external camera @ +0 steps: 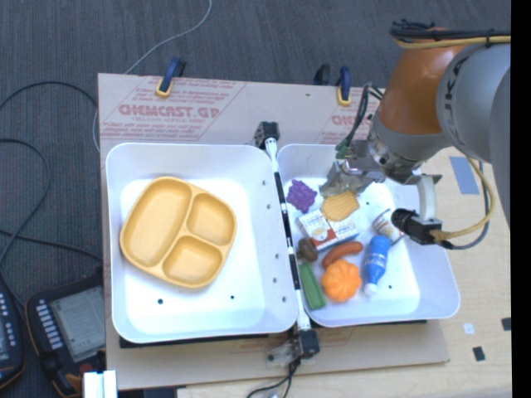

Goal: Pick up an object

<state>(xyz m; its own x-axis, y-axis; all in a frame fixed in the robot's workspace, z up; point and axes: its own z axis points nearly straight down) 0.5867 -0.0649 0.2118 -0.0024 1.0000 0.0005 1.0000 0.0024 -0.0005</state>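
Observation:
My gripper hangs low over the back of the right bin, directly above a tan waffle-patterned cracker whose top edge meets the gripper's tip. Whether the cracker is gripped or only lies under it is not clear. Left of it sits a purple grape bunch. A small red-and-white carton lies just below the cracker. Further forward are a red sausage, an orange fruit, a green cucumber, a blue bottle and a brown piece.
The left bin holds a yellow three-compartment plate. A ridge divides the two bins. The arm's wrist and a black cable fitting overhang the right bin's right side. Blue clamps hold the board at the back.

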